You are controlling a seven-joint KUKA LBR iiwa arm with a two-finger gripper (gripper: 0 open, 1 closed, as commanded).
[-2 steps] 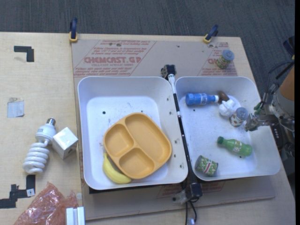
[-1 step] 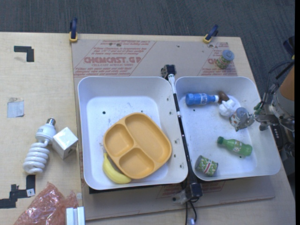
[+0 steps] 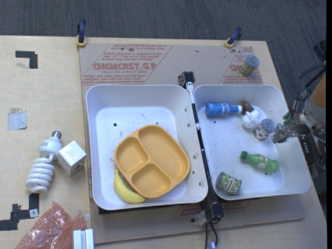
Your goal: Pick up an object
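Nothing is picked up yet. My end effector (image 3: 284, 131) sits at the right bin's (image 3: 249, 192) right rim; its grip I cannot tell. Nearest, the green bottle (image 3: 259, 162) lies lower right.

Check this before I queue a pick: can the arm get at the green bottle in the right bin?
Probably yes: the green bottle lies alone on the bin floor, nothing over it, and the tool sits just above right.

In the left bin (image 3: 98, 139) a divided tray (image 3: 151, 161) lies on a banana (image 3: 126, 190). The right bin (image 3: 228, 144) holds two bottles and a can (image 3: 228, 183); my pincer (image 3: 284, 131) is at its right wall.
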